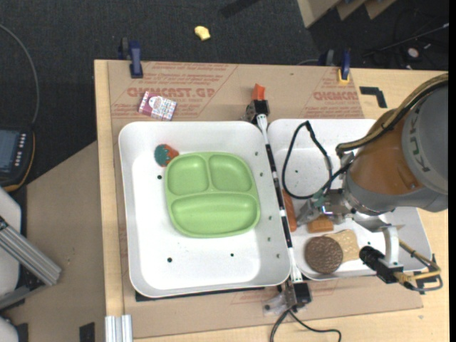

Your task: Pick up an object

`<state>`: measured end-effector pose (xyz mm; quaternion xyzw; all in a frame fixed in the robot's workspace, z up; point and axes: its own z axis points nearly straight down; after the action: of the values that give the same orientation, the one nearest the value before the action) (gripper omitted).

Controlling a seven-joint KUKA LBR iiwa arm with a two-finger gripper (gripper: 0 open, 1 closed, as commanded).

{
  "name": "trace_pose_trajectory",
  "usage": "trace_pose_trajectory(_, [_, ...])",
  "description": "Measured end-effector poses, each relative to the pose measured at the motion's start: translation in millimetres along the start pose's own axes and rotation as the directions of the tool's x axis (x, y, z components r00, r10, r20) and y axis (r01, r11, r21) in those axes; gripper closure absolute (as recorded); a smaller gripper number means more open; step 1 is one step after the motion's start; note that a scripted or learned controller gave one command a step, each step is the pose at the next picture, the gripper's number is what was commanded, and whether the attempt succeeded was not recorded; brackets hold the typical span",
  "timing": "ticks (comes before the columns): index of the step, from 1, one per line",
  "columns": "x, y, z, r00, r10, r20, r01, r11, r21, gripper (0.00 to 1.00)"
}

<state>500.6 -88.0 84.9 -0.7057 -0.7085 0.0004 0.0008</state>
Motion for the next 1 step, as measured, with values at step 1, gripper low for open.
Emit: trace_pose_trajectory(1, [-5.2, 3.4, -9.8, 1.000, 0.005, 0.002, -0.005, 1.000, -0.005, 1.00])
